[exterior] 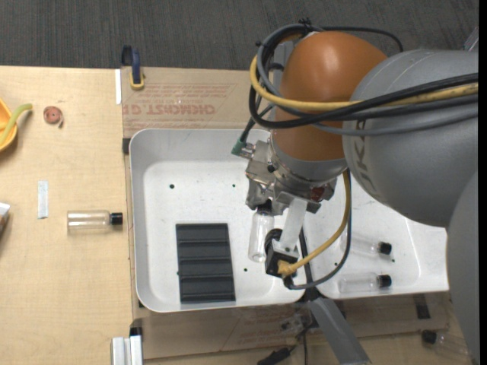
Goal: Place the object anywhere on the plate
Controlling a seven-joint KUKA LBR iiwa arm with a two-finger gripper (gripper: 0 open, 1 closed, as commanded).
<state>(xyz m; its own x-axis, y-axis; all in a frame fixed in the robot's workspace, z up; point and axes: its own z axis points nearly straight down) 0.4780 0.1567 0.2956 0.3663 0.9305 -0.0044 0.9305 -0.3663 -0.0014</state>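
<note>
The arm reaches over the left bin (pixel 156 196), and its claw (pixel 262 202) hangs above the bin's right half, close to the wall shared with the right bin (pixel 415 276). A clear vial (pixel 258 240) shows directly below the claw, its long axis running almost straight toward and away from the camera, tilted only a little. Its far end disappears under the claw's metal body, and its rounded near end points at the bin's front wall. Which end carries the cap cannot be made out. Whether the claw is clenched on the vial or released cannot be told from this angle, nor whether the vial rests on the bin floor. The black ribbed plate (pixel 205 263) lies flat in the same bin, just left of the vial, with a strip of white floor between them. Two capped vials (pixel 378 248) lie in the right bin, and another vial (pixel 93 219) lies crosswise on the counter (pixel 68 295).
</note>
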